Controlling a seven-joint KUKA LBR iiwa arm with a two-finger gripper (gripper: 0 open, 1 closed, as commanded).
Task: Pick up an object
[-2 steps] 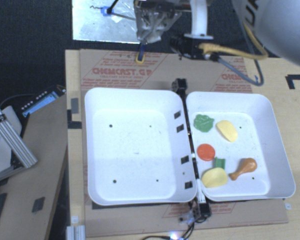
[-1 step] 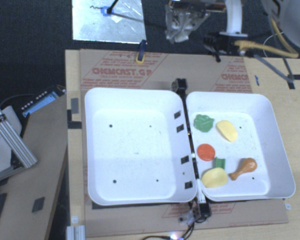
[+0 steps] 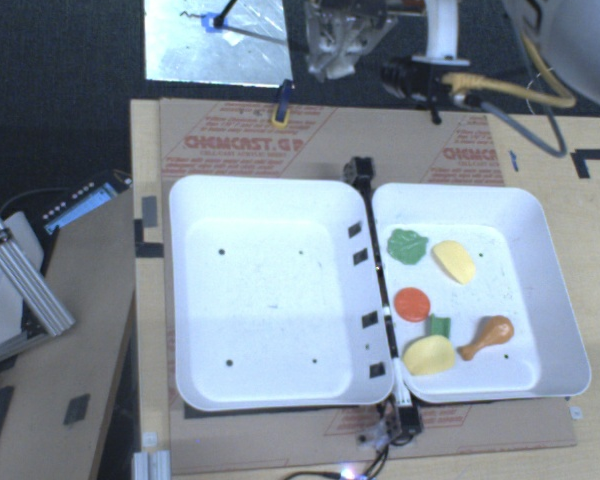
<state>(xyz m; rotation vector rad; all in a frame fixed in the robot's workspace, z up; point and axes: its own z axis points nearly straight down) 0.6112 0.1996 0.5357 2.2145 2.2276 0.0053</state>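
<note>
Gripper: two-finger gripper [image 3: 338, 56] hangs high over the back edge of the bench, beyond both bins, nothing between its fingers; whether they stand apart or together I cannot tell at this angle.

Candidates: all lie in the right shallow white plastic bin [image 3: 550, 258]. Crinkled green leaf-shaped toy [image 3: 407, 245] near the divider at the back; pale yellow oval piece [image 3: 454, 261] just beside it; flat round orange-red disc [image 3: 412, 304] further forward; small green block [image 3: 439, 325]; larger yellow lumpy piece [image 3: 429, 355] at the front, touching or nearly touching the block; brown toy drumstick [image 3: 487, 337] to its right.

Left bin: left shallow white plastic bin [image 3: 195, 368] holds no candidates.

Stage: judged as pre-approach; no target yet committed.

Risk 1: the disc and leaf look very flat, so fingers may close above them or scrape the floor without purchase.

Risk 2: green block, yellow lump and drumstick are crowded; a descent there could nudge a neighbour or pinch two at once.

Risk 3: leaf and yellow lump sit near the black hinged divider [image 3: 372, 288]; one finger could land on that wall.

Risk 4: drumstick is tapered and rounded, likely to twist out if gripped off-centre.

Safest guess: pale yellow oval, with clear floor to its right.
</note>
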